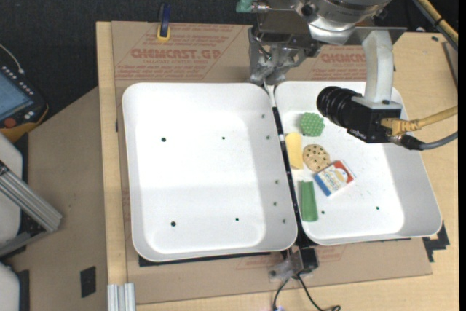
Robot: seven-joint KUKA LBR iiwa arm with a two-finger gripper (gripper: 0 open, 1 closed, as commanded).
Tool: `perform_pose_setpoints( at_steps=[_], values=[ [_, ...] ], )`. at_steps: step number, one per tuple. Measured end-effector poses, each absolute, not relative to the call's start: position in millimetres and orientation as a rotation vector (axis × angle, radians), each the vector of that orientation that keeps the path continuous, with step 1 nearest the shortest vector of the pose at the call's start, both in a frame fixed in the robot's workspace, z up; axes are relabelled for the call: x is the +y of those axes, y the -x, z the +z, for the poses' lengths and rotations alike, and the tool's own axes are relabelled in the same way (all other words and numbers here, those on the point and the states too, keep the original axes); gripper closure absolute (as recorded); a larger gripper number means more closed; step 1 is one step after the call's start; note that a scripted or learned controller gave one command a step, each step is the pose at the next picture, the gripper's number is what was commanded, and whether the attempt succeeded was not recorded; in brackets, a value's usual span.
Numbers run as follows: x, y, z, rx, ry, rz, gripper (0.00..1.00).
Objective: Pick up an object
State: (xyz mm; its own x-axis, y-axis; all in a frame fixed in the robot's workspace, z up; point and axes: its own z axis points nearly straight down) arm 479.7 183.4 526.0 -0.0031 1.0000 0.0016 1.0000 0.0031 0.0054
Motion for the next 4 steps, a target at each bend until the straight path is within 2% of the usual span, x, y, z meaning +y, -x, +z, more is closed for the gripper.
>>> perform_pose_setpoints(
  at_steps=[4],
  values=[
    [186,-481.4,568,2.223,-2.208,0.024,1.0]
  ],
)
